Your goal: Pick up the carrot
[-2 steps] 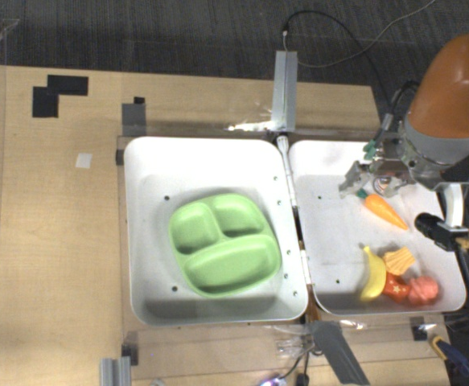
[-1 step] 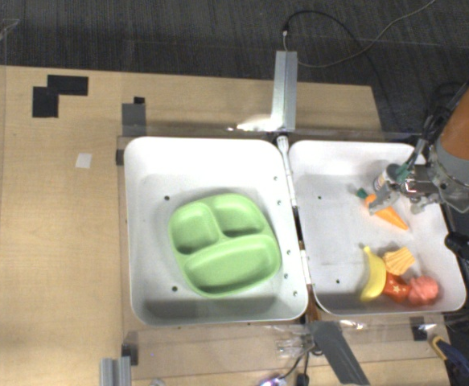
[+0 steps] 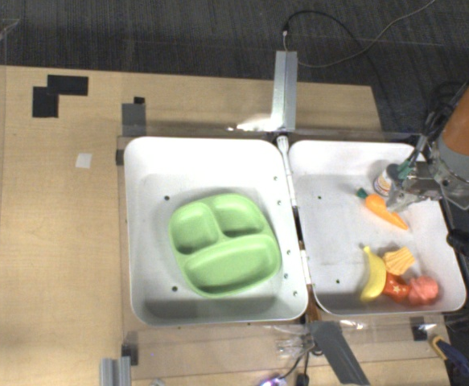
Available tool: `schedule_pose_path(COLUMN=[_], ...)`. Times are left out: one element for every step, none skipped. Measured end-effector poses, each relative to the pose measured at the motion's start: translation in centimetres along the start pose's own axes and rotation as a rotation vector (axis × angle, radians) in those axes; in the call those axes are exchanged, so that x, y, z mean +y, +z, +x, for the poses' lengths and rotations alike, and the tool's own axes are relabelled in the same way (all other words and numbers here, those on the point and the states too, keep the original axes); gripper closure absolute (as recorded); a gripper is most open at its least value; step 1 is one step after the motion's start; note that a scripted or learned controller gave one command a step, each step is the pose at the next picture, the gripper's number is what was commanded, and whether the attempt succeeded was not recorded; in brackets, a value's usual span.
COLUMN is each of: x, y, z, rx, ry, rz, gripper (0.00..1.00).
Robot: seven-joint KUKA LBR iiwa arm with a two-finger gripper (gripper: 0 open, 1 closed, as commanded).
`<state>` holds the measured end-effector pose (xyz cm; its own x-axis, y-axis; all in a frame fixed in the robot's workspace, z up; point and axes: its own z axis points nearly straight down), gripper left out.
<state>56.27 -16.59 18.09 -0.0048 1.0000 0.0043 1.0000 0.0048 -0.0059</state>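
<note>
Carrot (image 3: 386, 211) lay in right bin (image 3: 339, 175), toward 2 o'clock, green stem end pointing to 10 o'clock. Gripper (image 3: 401, 185) sat just above carrot at bin's 3 o'clock edge; whether the fingers were spread or pressed together could not be told. Banana (image 3: 372, 273) lay at 5 o'clock. Green divided plate (image 3: 224, 242) occupied left bin (image 3: 154, 175). No legible writing.

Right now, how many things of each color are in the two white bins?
Green: 1, the divided plate in the left bin.
Orange: 1, the carrot in the right bin.
Yellow: 1, the banana.
Yellow-orange: 1, a small piece beside the banana.
Red: 1, a tomato-like piece.
Pink: 1, a lumpy piece.
Total: 6
</note>
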Motion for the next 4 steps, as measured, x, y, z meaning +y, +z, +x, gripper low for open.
schedule_pose_path(x=[1.0, 1.0, 4.1, 9.1], y=[8.8, 8.8, 8.7, 9.4], z=[2.2, 2.2, -2.6, -2.7], rx=[-0.001, -0.001, 0.007, 0.0], ry=[0.347, 0.347, 0.159, 0.132], rz=[-0.003, -0.003, -0.001, -0.009], gripper=[1.0, 0.0, 0.0, 0.0])
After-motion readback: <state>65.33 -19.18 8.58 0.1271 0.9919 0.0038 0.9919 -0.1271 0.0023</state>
